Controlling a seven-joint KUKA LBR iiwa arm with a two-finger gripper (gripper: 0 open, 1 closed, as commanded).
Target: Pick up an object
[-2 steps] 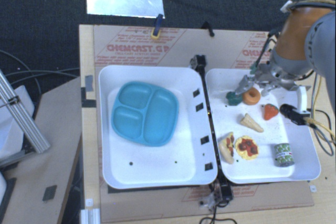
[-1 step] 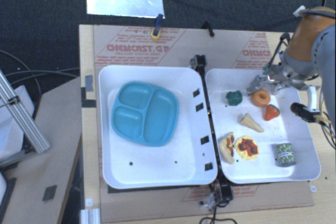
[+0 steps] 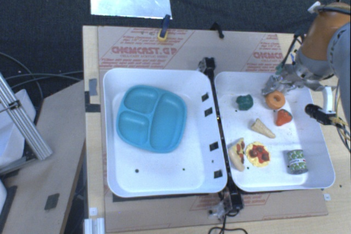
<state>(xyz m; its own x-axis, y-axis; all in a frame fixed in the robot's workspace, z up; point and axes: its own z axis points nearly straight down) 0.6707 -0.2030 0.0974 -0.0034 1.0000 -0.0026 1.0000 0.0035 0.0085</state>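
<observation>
Gripper (image 3: pixel 276 86) low at upper right of frame, over right bin (image 3: pixel 318 164), just above orange round piece (image 3: pixel 275 100); finger state impossible to tell.

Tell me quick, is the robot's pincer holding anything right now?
Pincer: cannot be told. It sits low in the right bin, right above the orange round toy, but its grip on anything is too unclear to see.

High fixed camera, slanting down, both bins (image 3: pixel 219 118)
</observation>
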